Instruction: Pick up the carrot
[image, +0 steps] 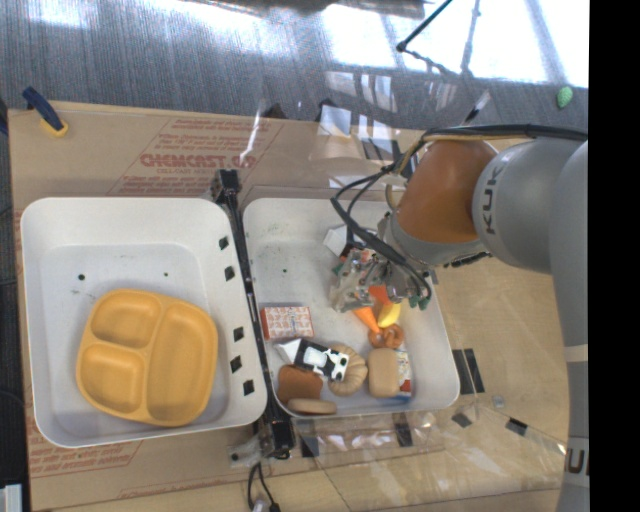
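Note:
The carrot (377, 297) is a small orange piece lying in the right bin (280, 250), near its right wall. My gripper (372, 284) is down in that bin, right over the carrot, and its body and cables hide the carrot's upper part. A yellow item (389, 316) lies against the carrot's lower side. The grey arm with its orange band (445, 195) reaches in from the right.
Toy foods crowd the right bin's front: a red patterned box (286, 321), a black-and-white cow (322, 360), a ring-shaped pastry (347, 372), brown bread (298, 382), a tan loaf (384, 375). The left bin (60, 230) holds a yellow divided plate (148, 355).

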